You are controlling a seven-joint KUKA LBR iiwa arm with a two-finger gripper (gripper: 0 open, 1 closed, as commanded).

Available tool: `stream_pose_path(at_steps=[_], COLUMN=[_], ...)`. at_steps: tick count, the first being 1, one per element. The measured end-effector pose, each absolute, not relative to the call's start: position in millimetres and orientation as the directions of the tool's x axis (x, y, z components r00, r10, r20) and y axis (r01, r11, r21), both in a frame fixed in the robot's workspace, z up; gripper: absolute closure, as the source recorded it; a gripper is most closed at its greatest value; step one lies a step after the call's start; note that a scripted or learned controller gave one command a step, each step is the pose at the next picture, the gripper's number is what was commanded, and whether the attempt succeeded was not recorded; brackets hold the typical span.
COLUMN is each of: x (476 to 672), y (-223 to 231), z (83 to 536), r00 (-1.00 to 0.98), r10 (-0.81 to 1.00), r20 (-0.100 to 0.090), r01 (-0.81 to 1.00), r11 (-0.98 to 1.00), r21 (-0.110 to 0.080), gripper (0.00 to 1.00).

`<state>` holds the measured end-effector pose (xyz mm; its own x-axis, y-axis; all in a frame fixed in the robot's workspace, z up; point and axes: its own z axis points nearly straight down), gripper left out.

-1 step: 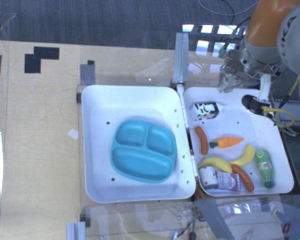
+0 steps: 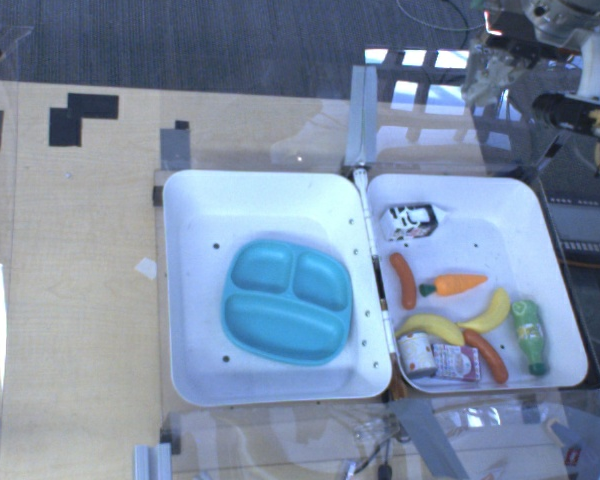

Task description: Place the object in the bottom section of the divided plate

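A light blue divided plate (image 2: 285, 303) lies in the left white bin (image 2: 195, 268), with two small sections at the back and one wide section (image 2: 280, 330) at the front; nothing lies in it. The right bin (image 2: 550, 268) holds a carrot (image 2: 456, 285), two red sausages (image 2: 404, 280) (image 2: 487, 356), two bananas (image 2: 433, 325) (image 2: 491, 311), a green bottle (image 2: 528, 336), a small can (image 2: 416, 355), a pink carton (image 2: 456, 362) and a black-and-white item (image 2: 410, 221). My gripper (image 2: 485, 73) hangs high beyond the right bin's far edge, well above and behind these objects.
A grey metal post (image 2: 360, 118) stands at the back between the two bins. Cables and arm hardware (image 2: 570, 113) crowd the far right corner. Wooden bench surface (image 2: 70, 268) stretches to the left of the bins.
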<state>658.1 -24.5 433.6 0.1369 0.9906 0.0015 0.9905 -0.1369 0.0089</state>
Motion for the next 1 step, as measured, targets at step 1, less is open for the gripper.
stream_pose_path(at_steps=[1], x=[658.6], y=[84.7], z=[436.6], r00=[0.271], r10=[0.963], r20=[0.003], r01=[0.963], r11=[-0.271], r21=[0.005], gripper=[1.00])
